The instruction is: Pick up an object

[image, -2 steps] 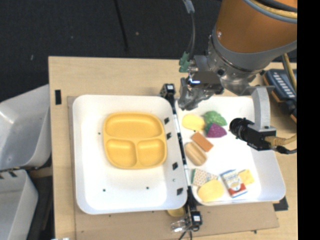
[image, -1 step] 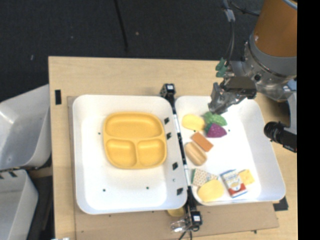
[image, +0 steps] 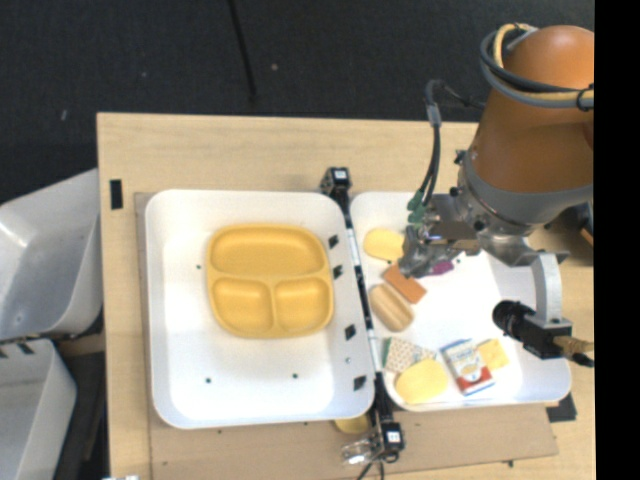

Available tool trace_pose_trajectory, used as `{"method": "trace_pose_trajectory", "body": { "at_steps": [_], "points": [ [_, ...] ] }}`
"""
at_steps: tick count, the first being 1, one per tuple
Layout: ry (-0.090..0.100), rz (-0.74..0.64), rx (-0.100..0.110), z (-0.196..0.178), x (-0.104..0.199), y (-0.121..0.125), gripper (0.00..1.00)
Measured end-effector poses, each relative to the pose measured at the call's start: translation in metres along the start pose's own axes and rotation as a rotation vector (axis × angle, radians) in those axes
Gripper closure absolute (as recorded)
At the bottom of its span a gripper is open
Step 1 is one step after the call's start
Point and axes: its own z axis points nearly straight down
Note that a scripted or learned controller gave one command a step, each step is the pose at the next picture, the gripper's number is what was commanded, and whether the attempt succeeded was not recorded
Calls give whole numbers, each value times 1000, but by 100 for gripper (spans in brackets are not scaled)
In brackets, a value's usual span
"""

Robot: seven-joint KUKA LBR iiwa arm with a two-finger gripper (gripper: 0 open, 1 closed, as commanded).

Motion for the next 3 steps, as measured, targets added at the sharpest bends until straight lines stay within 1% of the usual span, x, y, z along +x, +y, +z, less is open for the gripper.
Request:
{"method": "trace_pose_trajectory", "body": {
  "at_steps": [1,2,3],
  "points": [
    [3,-13,-3,55,110,2,100],
    [9,-18,-18,-48,220,-1,100],
    [4,-3,-16,-111,213,39,100]
  ]
}}
